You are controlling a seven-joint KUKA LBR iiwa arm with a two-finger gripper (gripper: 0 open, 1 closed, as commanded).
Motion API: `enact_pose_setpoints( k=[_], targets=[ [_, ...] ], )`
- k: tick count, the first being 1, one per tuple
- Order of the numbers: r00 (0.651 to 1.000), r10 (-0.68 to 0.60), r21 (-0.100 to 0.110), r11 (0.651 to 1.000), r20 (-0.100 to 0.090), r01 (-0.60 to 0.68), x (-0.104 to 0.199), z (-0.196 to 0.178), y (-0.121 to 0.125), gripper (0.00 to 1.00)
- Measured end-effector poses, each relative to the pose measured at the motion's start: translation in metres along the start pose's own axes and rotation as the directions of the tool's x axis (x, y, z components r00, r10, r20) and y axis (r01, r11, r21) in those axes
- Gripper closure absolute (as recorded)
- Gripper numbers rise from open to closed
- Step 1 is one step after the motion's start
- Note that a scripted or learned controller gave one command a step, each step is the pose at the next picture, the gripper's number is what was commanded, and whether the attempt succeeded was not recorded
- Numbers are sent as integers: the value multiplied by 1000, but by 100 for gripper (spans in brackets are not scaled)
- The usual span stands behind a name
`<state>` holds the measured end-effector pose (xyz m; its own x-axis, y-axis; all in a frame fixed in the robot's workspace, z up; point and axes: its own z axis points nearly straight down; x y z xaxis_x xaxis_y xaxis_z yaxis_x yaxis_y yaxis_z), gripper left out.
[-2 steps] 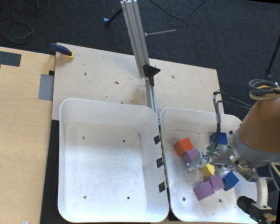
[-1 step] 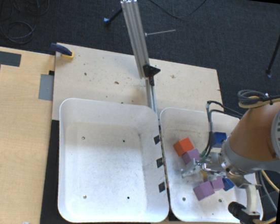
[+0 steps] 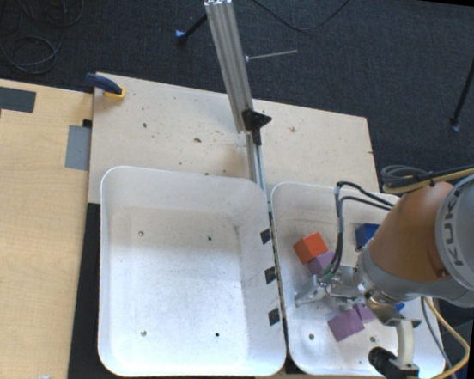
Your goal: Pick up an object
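Right white plastic bin (image 3: 301, 357): an orange cube (image 3: 310, 247) lies near its centre, a small purple block (image 3: 322, 262) touching it, a larger purple block (image 3: 347, 324) nearer the front, and a blue object (image 3: 366, 235) partly hidden by the grey-and-orange arm (image 3: 425, 244). The gripper (image 3: 321, 289) hangs low between the blocks; whether it is released or clenched cannot be told, perhaps for glare. The left white bin (image 3: 113, 211) adjoins on the wooden bench (image 3: 176, 124).

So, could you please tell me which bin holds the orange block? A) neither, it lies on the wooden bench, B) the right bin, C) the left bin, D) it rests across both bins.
B: the orange block lies inside the right bin, near its left wall, beside a purple block.
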<state>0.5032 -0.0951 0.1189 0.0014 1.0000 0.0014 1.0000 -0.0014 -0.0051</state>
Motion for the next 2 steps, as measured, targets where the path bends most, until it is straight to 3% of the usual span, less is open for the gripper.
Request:
enact_pose_setpoints(
  k=[1, 2],
  targets=[
    [1000, 10, 0, 1000, 0, -10, -3, -11, 0, 100],
    [1000, 0, -8, 1000, 2, 0, -4, -73, -4, 100]
  ],
)
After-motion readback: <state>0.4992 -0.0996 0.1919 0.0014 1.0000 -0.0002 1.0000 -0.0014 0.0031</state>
